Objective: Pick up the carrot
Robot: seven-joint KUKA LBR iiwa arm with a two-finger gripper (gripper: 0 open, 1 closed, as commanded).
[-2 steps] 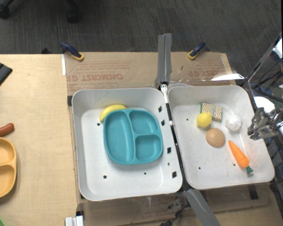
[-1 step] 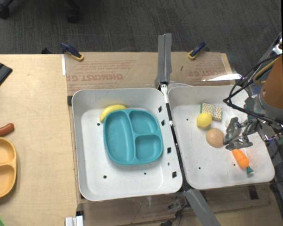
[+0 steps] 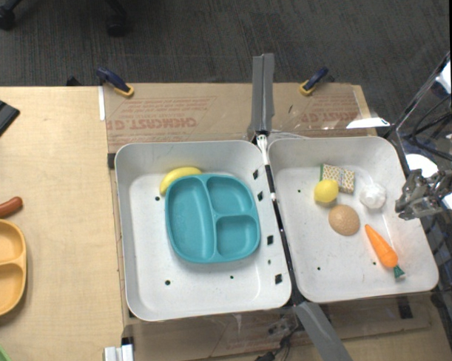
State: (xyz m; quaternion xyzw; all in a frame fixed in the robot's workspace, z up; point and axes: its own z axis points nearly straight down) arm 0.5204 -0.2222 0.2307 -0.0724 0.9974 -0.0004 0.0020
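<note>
The orange carrot [image 3: 381,247] lies in the right bin [image 3: 318,284] near its front right corner. Its green stem end points toward the front. My gripper [image 3: 409,204] hovers at the bin's right rim, just above and to the right of the carrot's thick end. Nothing shows in its grasp.
Left of the carrot, the right bin also holds a brown egg-shaped object [image 3: 344,220], a yellow lemon [image 3: 325,191], a speckled cracker-like block [image 3: 338,177] and a white object [image 3: 372,197]. The left bin [image 3: 141,290] holds a teal divided plate [image 3: 211,217] and a banana [image 3: 178,175].
</note>
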